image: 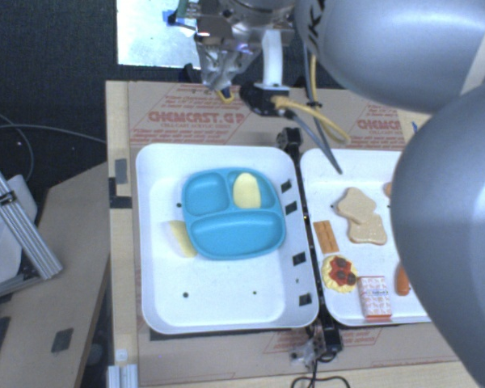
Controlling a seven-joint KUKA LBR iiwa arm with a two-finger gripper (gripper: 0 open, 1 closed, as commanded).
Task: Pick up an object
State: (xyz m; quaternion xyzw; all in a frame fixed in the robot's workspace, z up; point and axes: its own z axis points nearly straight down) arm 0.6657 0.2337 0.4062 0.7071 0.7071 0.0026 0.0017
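The grey arm (404,47) looms over the right bin (327,164), hiding much of it. The left bin (158,241) holds one blue divided plate (230,215). One yellow lemon-like piece (246,190) lies in the plate's upper right compartment; one pale yellow wedge (182,238) pokes out beneath the plate's left edge. Right of the plate, in the right bin, lie two tan cookie shapes (360,217), one small pizza (340,272), one carton (374,296) and one orange strip (326,236). Above the plate, beyond the bins, hangs the pincer (218,79); whether it is open cannot be told.

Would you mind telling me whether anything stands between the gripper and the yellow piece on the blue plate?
Nothing visible does. The gripper hangs above the cardboard behind the left bin, and the yellow piece lies uncovered in the blue plate's upper right compartment.
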